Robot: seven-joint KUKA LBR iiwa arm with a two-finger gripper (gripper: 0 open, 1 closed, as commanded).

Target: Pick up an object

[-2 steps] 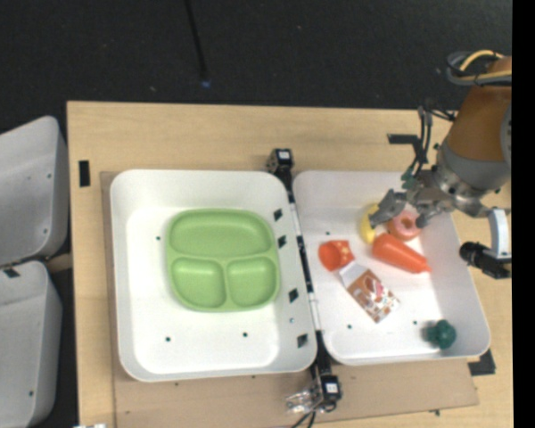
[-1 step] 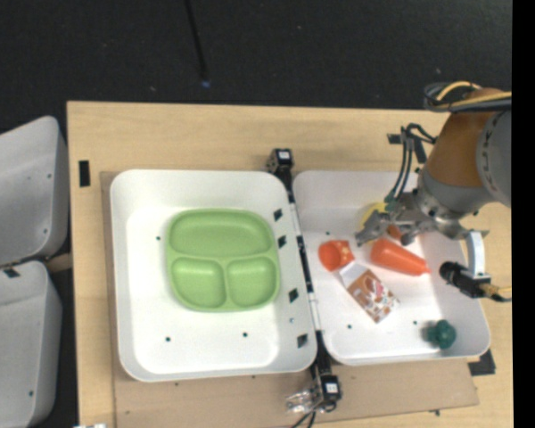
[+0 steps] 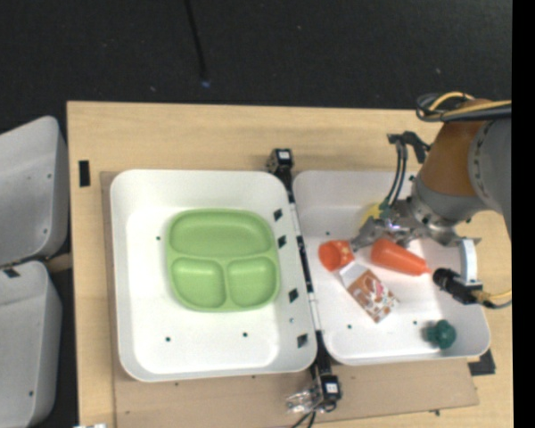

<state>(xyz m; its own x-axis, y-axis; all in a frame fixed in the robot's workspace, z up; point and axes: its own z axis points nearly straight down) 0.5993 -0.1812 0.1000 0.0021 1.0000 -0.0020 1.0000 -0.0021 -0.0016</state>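
Two shallow white bins side by side on a pale wooden bench (image 3: 187,136), joined along the middle by a row of small black clips. In the left bin (image 3: 134,328), a light green divided plate (image 3: 222,258) with one wide compartment at the far side and two smaller ones at the near side, lying flat near the bin's centre. In the right bin (image 3: 339,194), several small things: an orange-red rounded piece (image 3: 336,254) close to the dividing wall, an elongated orange object like a carrot (image 3: 399,258) just to its right, a small flat packet (image 3: 371,294) with red and white print lying tilted below them, and a dark teal round object (image 3: 441,333) near the bin's near right corner. Print on the packet too small and blurred to read; no brand or lettering legible anywhere. Reaching in from the right, the grey arm with its orange band (image 3: 450,154), cables looping above it. Gripper (image 3: 385,228) low over the right bin, just above the carrot-like object and beside the orange-red piece, a spot of yellow visible next to it. State of the tool impossible to tell at this angle, and nothing clearly seen in its hold. To the far left, off the bench, pale grey panels (image 3: 18,203).
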